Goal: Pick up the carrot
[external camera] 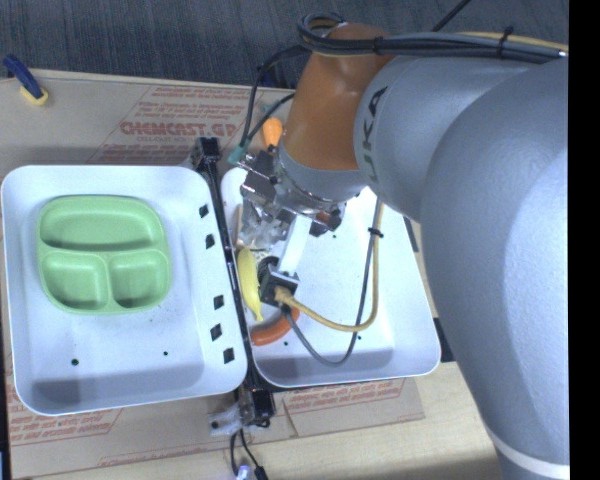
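Note:
An orange piece with a bit of green beside it, which looks like the carrot (271, 132), peeks out at the far left corner of the right bin (405, 353); the arm's wrist hides most of it. My gripper (259, 224) hangs low over the left side of that bin, nearer the camera than the orange piece and just above a yellow banana (248, 284). Nothing shows clearly in its grasp.
A reddish-orange rounded object (269, 333) lies near the right bin's front left corner, beside the banana's end. The left bin (40, 378) holds a green divided tray (103, 253). The bulky grey arm covers most of the right bin. A yellow cable (365, 303) loops over it.

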`<state>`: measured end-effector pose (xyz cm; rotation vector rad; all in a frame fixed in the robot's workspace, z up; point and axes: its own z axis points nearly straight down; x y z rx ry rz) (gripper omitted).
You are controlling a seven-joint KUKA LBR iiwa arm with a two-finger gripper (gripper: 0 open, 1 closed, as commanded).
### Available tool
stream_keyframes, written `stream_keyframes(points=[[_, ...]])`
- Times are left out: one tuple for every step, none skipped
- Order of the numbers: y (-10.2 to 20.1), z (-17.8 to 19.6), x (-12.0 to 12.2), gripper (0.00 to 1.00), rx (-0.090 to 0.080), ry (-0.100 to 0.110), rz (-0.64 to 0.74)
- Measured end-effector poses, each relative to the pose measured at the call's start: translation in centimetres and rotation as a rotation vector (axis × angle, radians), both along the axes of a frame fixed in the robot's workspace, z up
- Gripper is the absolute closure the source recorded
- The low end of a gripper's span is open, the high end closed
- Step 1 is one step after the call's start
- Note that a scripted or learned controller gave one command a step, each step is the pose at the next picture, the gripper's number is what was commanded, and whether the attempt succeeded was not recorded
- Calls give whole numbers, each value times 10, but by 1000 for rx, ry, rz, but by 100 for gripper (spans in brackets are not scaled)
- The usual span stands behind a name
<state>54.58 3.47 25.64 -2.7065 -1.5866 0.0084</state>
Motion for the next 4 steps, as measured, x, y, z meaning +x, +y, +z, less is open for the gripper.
stream_keyframes(points=[[-69, 31, 23, 100, 0, -3, 23], [-76, 13, 34, 100, -2, -3, -416], [-6, -66, -20, 100, -2, 2, -469], [-6, -56, -19, 100, -2, 5, -464]])
